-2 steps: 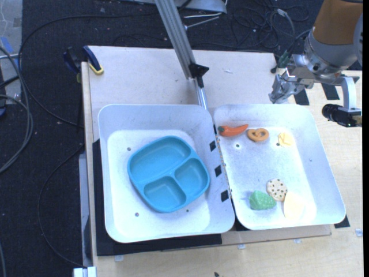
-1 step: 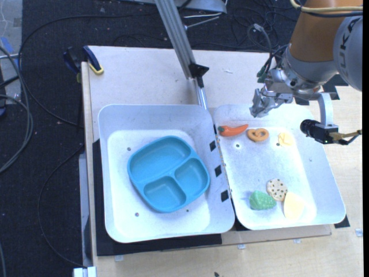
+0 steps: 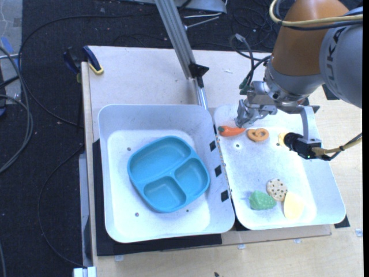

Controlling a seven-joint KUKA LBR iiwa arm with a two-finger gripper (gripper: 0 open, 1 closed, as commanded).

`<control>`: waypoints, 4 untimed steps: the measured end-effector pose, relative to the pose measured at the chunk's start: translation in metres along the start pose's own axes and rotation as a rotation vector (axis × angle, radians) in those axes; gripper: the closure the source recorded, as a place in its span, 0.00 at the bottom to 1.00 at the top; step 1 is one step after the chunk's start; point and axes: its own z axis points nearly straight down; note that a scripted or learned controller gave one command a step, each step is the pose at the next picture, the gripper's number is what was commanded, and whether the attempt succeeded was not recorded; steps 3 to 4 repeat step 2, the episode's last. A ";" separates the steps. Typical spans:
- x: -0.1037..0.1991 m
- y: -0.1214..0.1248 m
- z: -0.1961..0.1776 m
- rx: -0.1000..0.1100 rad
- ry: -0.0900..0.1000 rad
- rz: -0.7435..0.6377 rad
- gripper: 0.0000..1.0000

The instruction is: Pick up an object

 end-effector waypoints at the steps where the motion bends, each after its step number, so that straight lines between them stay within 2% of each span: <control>1: 0.050 -0.028 0.010 0.002 0.000 -0.001 1.00; 2: 0.092 -0.064 0.016 0.002 -0.001 0.000 1.00; 4: 0.092 -0.064 0.016 0.002 -0.001 0.000 1.00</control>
